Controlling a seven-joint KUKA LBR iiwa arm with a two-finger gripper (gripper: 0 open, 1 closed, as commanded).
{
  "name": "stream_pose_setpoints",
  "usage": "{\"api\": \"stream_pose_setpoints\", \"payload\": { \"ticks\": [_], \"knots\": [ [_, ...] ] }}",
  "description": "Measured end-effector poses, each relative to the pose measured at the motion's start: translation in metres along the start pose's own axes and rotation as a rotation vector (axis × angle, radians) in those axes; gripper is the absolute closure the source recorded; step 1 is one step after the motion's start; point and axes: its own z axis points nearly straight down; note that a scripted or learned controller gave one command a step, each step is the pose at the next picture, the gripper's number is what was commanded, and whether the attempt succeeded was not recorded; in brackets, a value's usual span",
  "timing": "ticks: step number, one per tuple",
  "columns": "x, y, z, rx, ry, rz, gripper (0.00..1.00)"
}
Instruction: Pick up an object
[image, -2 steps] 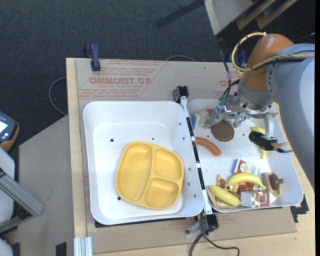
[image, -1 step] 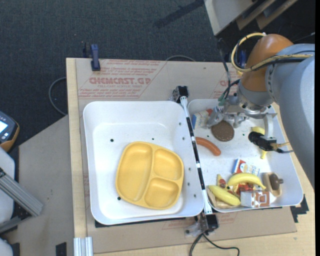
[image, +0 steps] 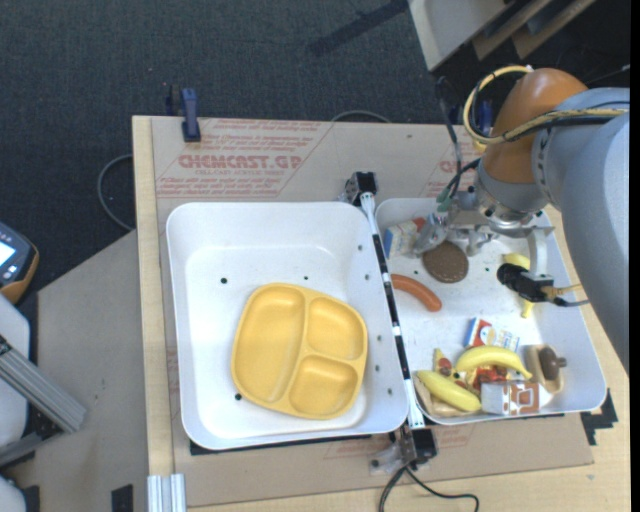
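You'll find the pincer low over the far left part of the right bin, at the end of the grey arm that comes in from the right. You cannot tell how wide it stands, and nothing can be seen in its grip.

Just in front of it, lying flat on the bin floor, is a round brown disc — the nearest thing to the pincer, though whether the two touch is not clear. A reddish sausage lies just beside the disc, toward the wall between the bins.

At the near end of that bin you have a crowded heap: two bananas, a small red, white and blue box, a white and orange carton and a brown item that is too small to name.

The left bin holds a yellow divided plate, right way up, well apart from the pincer. Both bins sit side by side on the desk.
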Motion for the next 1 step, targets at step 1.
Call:
{"api": "stream_pose_setpoints", "payload": {
  "ticks": [1],
  "knots": [
    [-0.0069, 0.0009, 0.0008, -0.003, 0.006, -0.001, 0.0]
  ]
}}
